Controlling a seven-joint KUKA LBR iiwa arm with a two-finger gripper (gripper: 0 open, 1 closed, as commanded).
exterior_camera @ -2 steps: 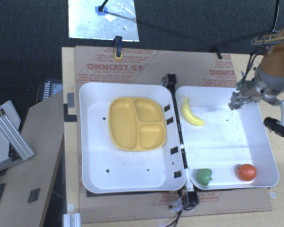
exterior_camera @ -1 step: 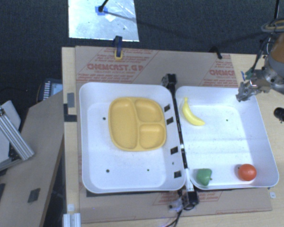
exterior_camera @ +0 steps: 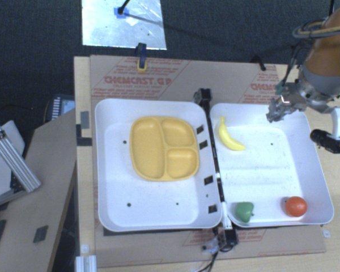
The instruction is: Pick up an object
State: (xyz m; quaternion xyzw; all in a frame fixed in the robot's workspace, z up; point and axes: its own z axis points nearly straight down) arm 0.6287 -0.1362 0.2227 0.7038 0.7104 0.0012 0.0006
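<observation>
A yellow banana lies in the right bin near its upper left corner. A green pepper rests at the right bin's lower left and an orange-red tomato at its lower right. My gripper hangs over the right bin's upper right area, well to the right of the banana, with nothing visible in it. The arm comes in from the upper right.
A yellow divided plate sits in the left bin. Black clips run along the divider between the bins. A black part of the arm reaches over the right bin's right rim.
</observation>
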